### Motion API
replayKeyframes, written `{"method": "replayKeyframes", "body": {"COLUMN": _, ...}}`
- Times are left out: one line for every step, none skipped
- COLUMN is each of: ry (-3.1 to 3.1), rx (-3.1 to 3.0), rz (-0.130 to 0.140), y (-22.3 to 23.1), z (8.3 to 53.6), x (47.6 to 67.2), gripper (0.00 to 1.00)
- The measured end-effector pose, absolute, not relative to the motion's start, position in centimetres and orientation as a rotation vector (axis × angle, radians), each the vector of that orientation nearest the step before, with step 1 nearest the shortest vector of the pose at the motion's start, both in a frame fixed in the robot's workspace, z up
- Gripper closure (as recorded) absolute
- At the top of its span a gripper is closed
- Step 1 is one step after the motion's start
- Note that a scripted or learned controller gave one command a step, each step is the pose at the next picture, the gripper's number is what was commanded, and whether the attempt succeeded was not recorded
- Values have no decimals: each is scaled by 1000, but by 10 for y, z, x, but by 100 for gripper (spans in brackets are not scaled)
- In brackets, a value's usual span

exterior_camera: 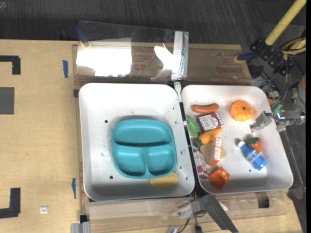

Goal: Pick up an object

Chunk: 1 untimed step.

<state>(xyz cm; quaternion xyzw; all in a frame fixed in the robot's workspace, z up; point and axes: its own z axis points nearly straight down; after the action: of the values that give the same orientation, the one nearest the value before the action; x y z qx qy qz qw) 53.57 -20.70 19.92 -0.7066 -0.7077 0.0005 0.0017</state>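
The right bin (277,176) holds several toy foods: a sausage (205,108), an orange pumpkin (241,110), a purple carton (210,122), a carrot (207,137), a bread slice (214,152), a red pepper (218,177), a blue bottle (253,155) and a small red-and-green fruit (254,143). My gripper (263,121) hangs over the bin's right side, just right of the pumpkin and above the bottle. Nothing is seen held in it.
The left bin (95,106) carries a teal divided plate (144,147) and a yellow block (164,180) at its front edge. A clear plastic sheet (131,57) lies behind the bins. Cables and a yellow pole (286,18) stand at the back right.
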Motion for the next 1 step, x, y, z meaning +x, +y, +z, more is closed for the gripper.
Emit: {"method": "replayKeyframes", "body": {"ry": -2054, "rx": -2373, "rz": 2, "y": -156, "z": 147, "x": 585, "gripper": 0}}
